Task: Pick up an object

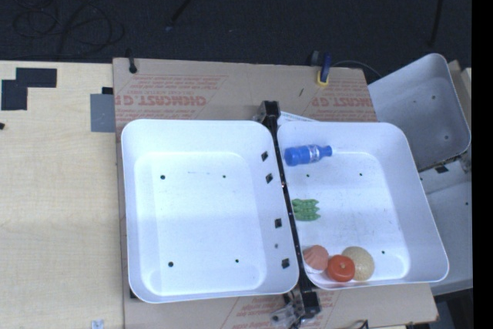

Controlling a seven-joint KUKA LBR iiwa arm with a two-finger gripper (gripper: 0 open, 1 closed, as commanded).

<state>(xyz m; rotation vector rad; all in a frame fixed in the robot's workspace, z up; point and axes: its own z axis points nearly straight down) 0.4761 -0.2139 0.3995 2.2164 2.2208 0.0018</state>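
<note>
White plastic makes up both bins, smooth and shallow with rounded corners; the left bin (pixel 146 166) holds nothing I could take, and every candidate lies in the right bin (pixel 416 189). My hand is out of the frame, so I cannot tell how far open it is or whether it has hold of anything. I judge that I am at the very start: nothing is lifted, and the step in hand is choosing a target and coming in over the right bin.

Against the far wall lies a small blue bottle (pixel 306 155) on its side, cylindrical, with a pale cap end pointing right; it looks hard and slick and may roll if I close across its length badly. Near the divider sits a green ridged piece (pixel 306 209), low and flat, perhaps a toy vegetable. In the near-left corner three rounded things crowd together, touching: a pinkish disc (pixel 316 256), a red round piece (pixel 340 268) and a tan domed one (pixel 359 262).

That cluster looks awkward, hemmed in by the wall. The bottle stands well apart from the rest, so I would go for it, descending straight down with fingers across its narrow width.
</note>
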